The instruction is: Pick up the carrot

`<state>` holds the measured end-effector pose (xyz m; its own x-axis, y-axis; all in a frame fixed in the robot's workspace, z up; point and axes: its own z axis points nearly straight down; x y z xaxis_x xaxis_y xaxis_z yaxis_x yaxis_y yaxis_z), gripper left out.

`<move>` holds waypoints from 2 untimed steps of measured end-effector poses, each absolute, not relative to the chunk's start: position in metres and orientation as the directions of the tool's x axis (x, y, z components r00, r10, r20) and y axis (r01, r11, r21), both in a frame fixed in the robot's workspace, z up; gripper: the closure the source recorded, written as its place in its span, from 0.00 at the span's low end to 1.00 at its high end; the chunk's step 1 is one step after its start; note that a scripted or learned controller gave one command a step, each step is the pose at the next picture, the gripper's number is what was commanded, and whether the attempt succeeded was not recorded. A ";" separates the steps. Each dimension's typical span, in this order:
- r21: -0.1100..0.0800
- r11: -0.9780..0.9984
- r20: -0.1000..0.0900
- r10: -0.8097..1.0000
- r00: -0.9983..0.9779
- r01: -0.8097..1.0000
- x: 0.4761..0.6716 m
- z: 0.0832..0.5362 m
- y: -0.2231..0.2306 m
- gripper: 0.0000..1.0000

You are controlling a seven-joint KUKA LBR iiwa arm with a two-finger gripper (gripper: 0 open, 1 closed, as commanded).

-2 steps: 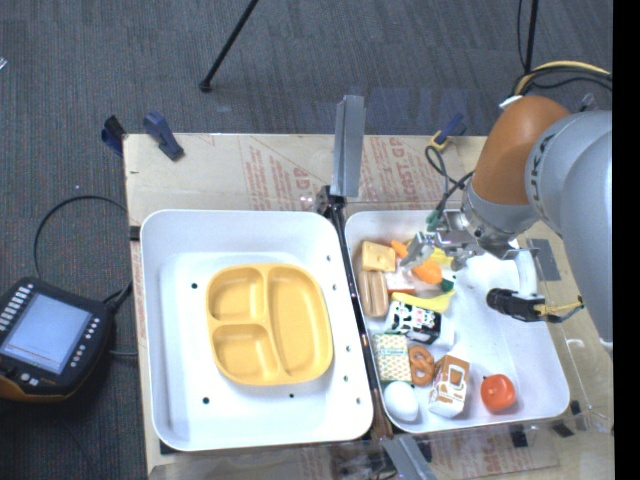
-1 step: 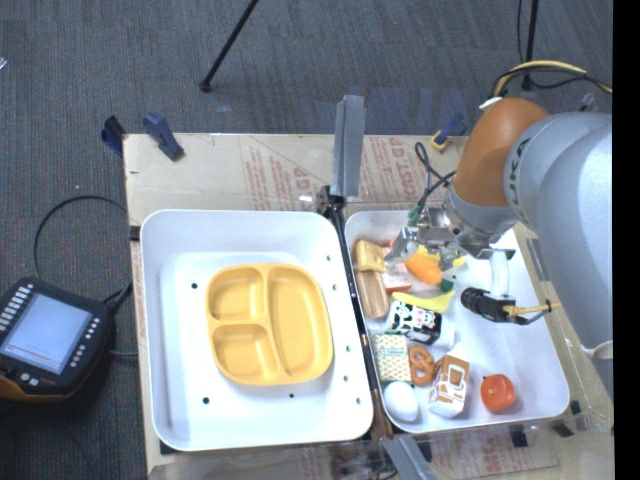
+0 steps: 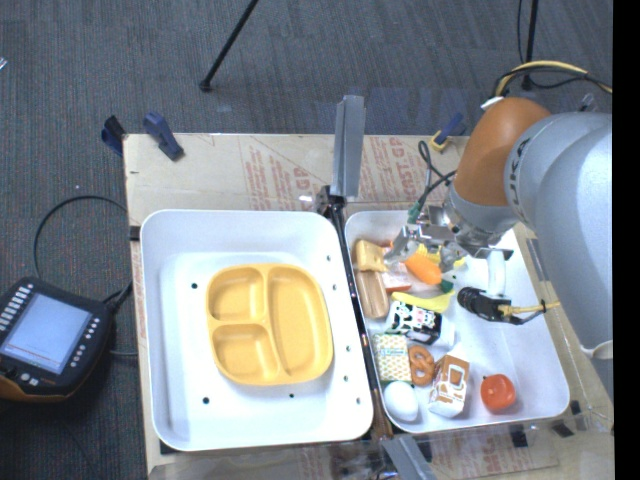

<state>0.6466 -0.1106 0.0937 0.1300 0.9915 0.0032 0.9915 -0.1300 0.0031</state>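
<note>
Carrot (image 3: pixel 424 268) under gripper (image 3: pixel 432 251) — bench lettering unreadable, upside down

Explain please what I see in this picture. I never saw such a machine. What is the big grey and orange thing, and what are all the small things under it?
The grey and orange thing is a robot arm, reaching in from the right. One camera above the bench looks down at a slant. Two white bins sit side by side. The left bin holds a yellow plate with three sections. The right bin holds toy food: a carrot, a tomato, an egg, a pretzel and small cartons. The arm's gripper is low over the carrot; whether it holds the carrot is not clear.
</note>
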 end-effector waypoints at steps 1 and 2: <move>0.002 -0.127 0.007 0.992 0.127 0.992 0.647 0.102 -0.109 1.00; -0.001 -0.214 0.001 0.977 0.214 0.977 0.645 0.188 -0.054 1.00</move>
